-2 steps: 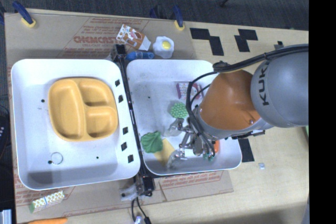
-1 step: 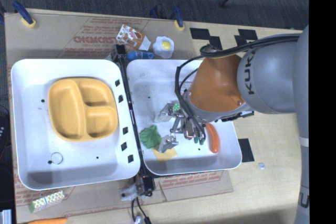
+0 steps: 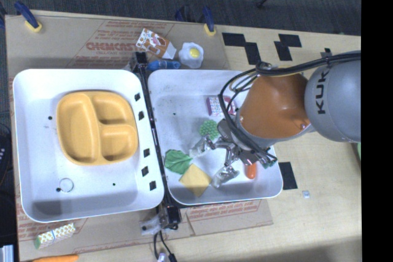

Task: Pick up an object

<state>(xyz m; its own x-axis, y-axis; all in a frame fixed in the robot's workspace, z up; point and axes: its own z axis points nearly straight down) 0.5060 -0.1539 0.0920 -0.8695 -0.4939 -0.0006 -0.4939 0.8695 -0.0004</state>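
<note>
With the gripper spread open low in the right bin, centre its fingers over the yellow block at lower centre before you close

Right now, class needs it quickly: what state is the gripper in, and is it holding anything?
Gripper: open, fingers spread, nothing between them, low in the right bin by the yellow block.
</note>
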